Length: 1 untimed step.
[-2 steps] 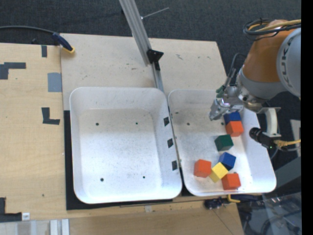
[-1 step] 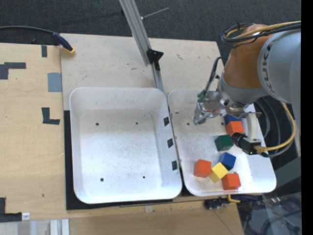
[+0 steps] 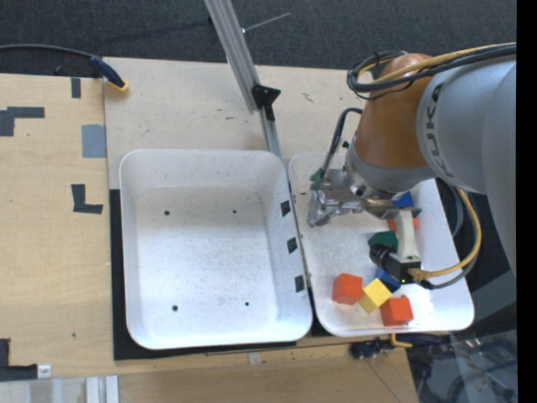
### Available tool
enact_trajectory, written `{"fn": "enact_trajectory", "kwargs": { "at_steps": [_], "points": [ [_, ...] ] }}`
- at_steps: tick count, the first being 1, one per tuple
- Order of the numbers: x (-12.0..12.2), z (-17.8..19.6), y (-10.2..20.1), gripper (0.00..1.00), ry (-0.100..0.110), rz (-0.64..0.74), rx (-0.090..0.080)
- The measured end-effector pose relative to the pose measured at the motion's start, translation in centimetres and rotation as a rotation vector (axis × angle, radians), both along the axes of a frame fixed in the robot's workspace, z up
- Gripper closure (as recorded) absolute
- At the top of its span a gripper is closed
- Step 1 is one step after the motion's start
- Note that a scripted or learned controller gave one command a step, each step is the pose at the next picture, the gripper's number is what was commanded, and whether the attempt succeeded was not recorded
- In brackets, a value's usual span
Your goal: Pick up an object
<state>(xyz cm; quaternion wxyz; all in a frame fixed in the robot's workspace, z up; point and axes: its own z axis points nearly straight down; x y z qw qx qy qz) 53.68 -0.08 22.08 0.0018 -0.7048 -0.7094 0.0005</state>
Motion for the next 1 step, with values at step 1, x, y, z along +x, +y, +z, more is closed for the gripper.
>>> {"fn": "enact_trajectory", "kwargs": {
  "at_steps": [1],
  "points": [
    [-1.04,1.36,5.58,1.00,-0.003,0.002,0.000]
  ]
}}
